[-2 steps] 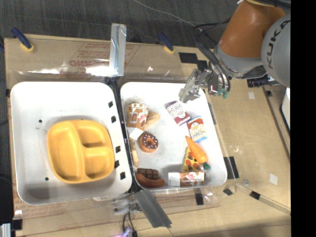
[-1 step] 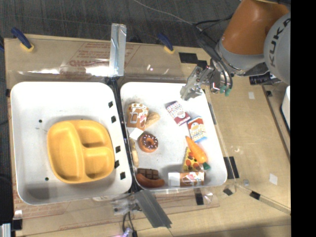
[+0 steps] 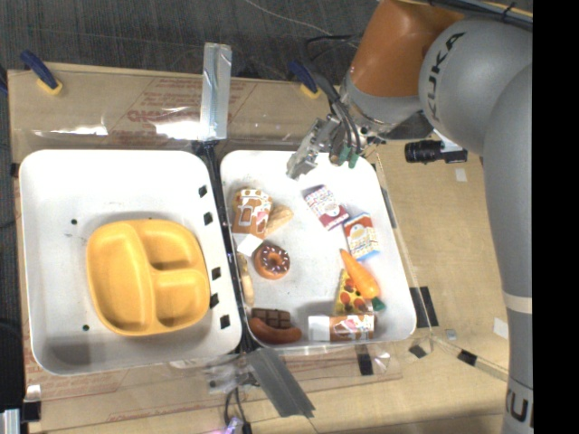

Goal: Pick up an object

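The gripper (image 3: 312, 155) is hanging over the far rim of the right bin (image 3: 391, 242); whether it is released or clenched cannot be told. Just below it one small carton (image 3: 325, 205) is lying, a second carton (image 3: 361, 237) beyond. One doughnut (image 3: 270, 261) and one carrot (image 3: 360, 277) are lying farther down. Bare bin floor is showing directly beneath the gripper. One yellow tray (image 3: 147, 275) is sitting in the left bin (image 3: 45, 179).
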Available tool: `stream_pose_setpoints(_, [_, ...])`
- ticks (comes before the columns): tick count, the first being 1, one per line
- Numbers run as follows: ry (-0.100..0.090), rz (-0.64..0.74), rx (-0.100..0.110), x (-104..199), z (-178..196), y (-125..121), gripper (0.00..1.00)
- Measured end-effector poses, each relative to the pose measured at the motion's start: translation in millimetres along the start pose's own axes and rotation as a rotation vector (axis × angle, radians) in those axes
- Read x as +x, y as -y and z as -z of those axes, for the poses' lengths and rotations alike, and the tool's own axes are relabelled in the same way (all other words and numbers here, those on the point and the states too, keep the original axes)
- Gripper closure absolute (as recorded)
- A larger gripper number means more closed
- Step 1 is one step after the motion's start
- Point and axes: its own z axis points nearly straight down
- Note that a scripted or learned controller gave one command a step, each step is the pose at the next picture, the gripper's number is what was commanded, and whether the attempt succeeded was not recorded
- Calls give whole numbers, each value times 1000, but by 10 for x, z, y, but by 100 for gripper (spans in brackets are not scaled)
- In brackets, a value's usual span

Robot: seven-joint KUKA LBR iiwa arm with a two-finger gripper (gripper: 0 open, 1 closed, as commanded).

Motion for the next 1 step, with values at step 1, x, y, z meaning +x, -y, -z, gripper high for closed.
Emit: stream_pose_setpoints(1, [7, 6, 0, -13, 121, -12, 100])
